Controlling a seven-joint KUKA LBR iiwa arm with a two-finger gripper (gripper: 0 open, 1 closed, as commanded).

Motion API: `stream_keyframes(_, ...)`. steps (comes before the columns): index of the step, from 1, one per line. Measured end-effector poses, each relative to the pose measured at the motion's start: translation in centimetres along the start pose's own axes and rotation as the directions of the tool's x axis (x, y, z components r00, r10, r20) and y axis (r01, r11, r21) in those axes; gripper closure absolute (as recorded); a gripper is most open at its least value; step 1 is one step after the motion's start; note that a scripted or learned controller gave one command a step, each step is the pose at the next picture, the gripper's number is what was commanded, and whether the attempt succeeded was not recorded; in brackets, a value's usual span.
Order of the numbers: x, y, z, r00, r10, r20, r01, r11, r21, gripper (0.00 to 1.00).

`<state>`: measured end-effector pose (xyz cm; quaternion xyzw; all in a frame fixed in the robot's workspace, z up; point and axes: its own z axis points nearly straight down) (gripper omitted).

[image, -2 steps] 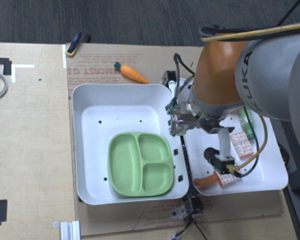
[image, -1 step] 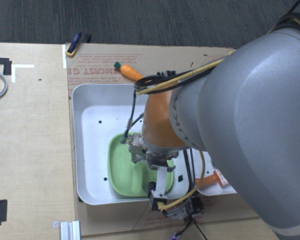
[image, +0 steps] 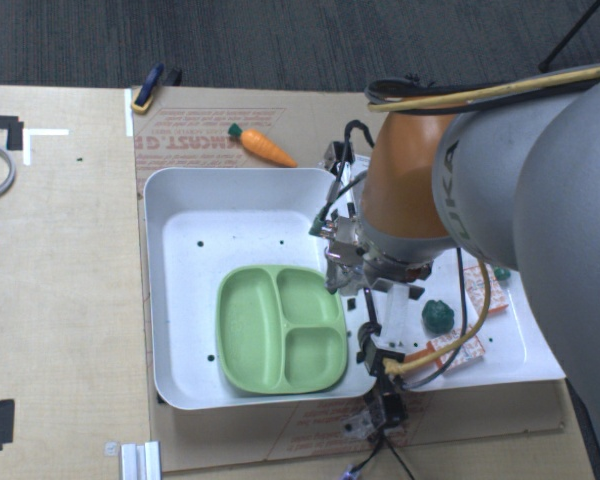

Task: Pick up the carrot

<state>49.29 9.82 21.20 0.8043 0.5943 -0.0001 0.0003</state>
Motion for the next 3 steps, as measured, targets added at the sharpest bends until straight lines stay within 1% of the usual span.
stream_keyframes(1,-7.2,0.7,-5.6,0.997,-0.073,0.001,0.073,0.997,0.0,1.0)
stream_keyframes(2,-2.0,-1.0,2.0,0.974,-0.229,0.0,0.229,0.974,0.002,1.0)
stream_keyframes(3,-5.1,0.0,-2.6,0.984,-0.177,0.0,0.177,0.984,0.0,1.0)
